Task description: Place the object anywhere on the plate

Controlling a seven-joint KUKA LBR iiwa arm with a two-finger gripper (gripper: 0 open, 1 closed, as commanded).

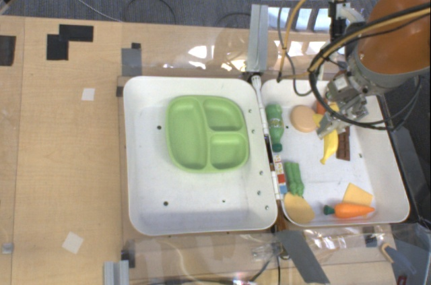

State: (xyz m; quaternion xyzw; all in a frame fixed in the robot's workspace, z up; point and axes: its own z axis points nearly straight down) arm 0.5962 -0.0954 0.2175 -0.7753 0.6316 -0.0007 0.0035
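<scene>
**Jaws sitting at the banana's top end, plate waiting unfilled**

Jaws at the tip of the arm (397, 27) are hanging over the far part of the right bin (394, 176), directly at the upper end of a yellow banana (328, 144). Cables and the wrist are covering them, so I cannot tell whether they are apart or closed, nor whether the banana is being gripped or merely lying beneath them. By my reading the banana is the object being gone after, since it is touching the tool's tip.

The banana is lying over the middle of the right bin, beside a brown bar (344, 142), with a peach-coloured round piece (304, 118) just toward the left bin. A carrot (350, 211) and a cheese wedge (357, 194) are resting by the right bin's near edge, and a green bottle (273, 122) is lying along its left wall.

The green plate (205, 132) is sitting in the middle of the left bin (135, 162), carrying nothing. Judging from this, the task is sitting at its pick stage: a secure lift, the carry across the divide and the release onto the plate are all remaining.
</scene>
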